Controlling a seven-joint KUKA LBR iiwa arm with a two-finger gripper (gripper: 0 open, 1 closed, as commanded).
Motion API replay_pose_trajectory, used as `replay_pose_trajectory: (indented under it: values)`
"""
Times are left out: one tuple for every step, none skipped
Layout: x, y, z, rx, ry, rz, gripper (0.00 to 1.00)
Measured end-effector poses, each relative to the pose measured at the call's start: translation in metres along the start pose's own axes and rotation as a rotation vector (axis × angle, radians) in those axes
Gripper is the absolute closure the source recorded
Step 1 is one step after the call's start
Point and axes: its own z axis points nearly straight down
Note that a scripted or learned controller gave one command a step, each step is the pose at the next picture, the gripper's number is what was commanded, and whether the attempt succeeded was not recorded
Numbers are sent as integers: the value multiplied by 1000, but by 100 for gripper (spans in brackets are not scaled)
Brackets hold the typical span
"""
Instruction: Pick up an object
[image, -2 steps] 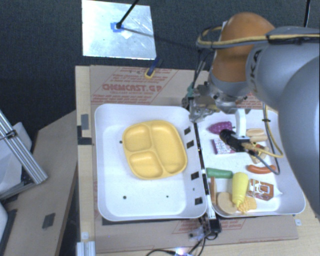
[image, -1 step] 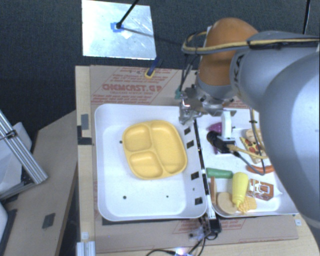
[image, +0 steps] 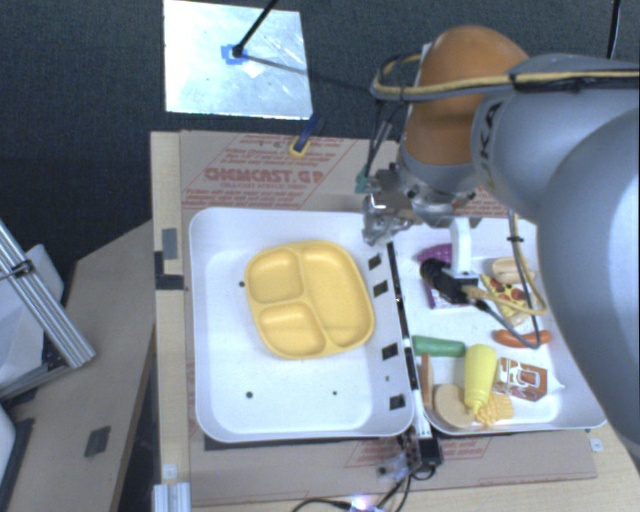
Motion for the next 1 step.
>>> replay_pose_trajectory:
  values:
    - [0,6,20,2,-2,0,100]
